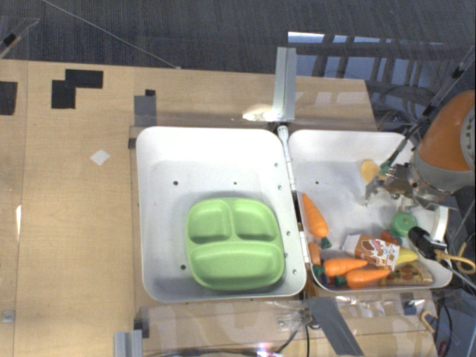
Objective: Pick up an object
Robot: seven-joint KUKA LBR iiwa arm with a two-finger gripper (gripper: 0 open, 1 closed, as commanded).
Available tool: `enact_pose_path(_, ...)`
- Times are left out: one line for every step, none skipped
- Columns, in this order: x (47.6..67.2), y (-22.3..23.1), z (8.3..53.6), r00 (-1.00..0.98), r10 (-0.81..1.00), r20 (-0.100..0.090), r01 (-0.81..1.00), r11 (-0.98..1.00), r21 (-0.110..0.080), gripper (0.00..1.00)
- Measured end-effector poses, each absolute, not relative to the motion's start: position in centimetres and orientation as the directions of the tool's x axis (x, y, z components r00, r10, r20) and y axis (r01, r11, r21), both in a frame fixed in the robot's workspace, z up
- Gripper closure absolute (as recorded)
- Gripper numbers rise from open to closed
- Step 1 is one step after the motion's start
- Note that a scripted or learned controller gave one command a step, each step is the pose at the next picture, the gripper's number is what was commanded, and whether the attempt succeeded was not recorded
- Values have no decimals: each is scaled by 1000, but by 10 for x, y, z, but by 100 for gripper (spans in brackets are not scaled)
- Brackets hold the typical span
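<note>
Carrots (355,271) and a small printed box (376,251) crowd the near rim of the right bin (327,162), down at about five o'clock of the bench, with something yellow (407,257) tucked beside the box. Another carrot (314,217) lies upright along that bin's left wall, nearer nine o'clock within the bin. A green round piece (404,222) sits at roughly four o'clock in the bin, and a pale yellow-orange bit (370,170) rests toward one o'clock.

Over in the left bin (160,199) a green tray (236,242) with three compartments lies flat at about six o'clock, with nothing on it that I can see.

From three o'clock the arm (450,147) comes in, its orange band plain to see, and the gripper (387,187) hangs over the right bin's far-right part, close beside the pale yellow bit and above the green piece. How wide the fingers stand I cannot tell from here; the metalwork is too small and jumbled, and I see nothing clearly caught between them.

As I judge it, the pick is not yet made: every toy looks to be lying in the bin. What remains is the closing, the grip and the lift.
</note>
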State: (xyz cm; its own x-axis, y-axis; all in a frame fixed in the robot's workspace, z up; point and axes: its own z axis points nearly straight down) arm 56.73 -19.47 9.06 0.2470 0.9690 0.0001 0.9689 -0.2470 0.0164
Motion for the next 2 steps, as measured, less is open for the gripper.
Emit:
enact_pose_path(633,-194,88,254,967,1,967,-254,11,0)
enact_pose_path(671,-179,88,172,985,-1,985,-172,8,0)
